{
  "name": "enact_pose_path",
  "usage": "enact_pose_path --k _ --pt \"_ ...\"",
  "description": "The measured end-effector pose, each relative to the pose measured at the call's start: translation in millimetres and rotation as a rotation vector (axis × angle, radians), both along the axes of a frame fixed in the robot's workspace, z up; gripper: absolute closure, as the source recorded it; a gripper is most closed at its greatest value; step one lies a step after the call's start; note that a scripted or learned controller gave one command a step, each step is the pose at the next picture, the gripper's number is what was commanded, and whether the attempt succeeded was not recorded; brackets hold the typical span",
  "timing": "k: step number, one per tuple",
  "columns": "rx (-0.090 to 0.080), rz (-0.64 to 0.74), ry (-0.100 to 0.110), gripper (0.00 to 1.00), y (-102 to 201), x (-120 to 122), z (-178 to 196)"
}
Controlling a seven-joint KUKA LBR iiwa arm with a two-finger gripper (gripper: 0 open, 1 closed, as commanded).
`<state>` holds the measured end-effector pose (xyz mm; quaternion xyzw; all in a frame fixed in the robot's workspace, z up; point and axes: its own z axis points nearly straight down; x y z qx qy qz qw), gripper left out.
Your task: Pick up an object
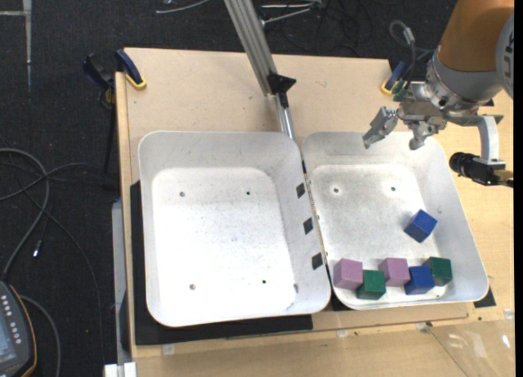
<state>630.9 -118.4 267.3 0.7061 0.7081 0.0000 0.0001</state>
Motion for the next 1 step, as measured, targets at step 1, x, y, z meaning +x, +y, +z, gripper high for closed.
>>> enact_pose_path --k 1 --pt "0.0 -0.008 0.008 0.0 -100.1 -50.6 -162.4"
